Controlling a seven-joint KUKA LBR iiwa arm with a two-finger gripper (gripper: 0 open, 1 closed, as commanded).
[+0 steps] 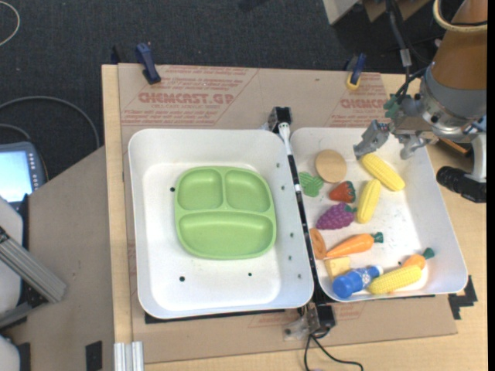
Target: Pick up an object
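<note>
Claw [392, 141] hangs released over the far end of the right bin [452, 242], fingers spread apart and holding nothing. Just below it lies a corn cob [383, 171], with a second cob [369, 200] beside that. Nearby are a tan disc [331, 165], strawberry [343, 191], grapes [335, 217], carrot [352, 245] and a blue bottle [354, 280]. In the left bin [147, 230] sits a green plate [225, 212]. Both bins rest on the table [232, 87].
</note>
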